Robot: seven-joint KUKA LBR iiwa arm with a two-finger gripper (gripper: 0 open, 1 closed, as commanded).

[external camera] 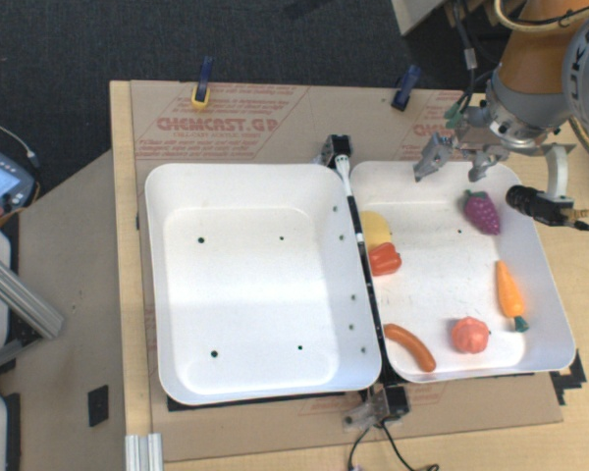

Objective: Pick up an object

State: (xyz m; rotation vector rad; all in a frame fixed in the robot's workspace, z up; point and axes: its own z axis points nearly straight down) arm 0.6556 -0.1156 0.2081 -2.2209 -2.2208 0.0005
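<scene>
Gripper [456,162] spread wide, nothing held, pointing down above right bin's [432,180] far edge

Two clamps [203,82] on the bench [275,116]

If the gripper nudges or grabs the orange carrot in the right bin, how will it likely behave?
The carrot looks like smooth moulded plastic, so probably stiff, light and somewhat slippery. Its rounded, tapered body may roll or pivot when pushed. It lies near the right bin's right wall, which might crowd the open gripper.
</scene>
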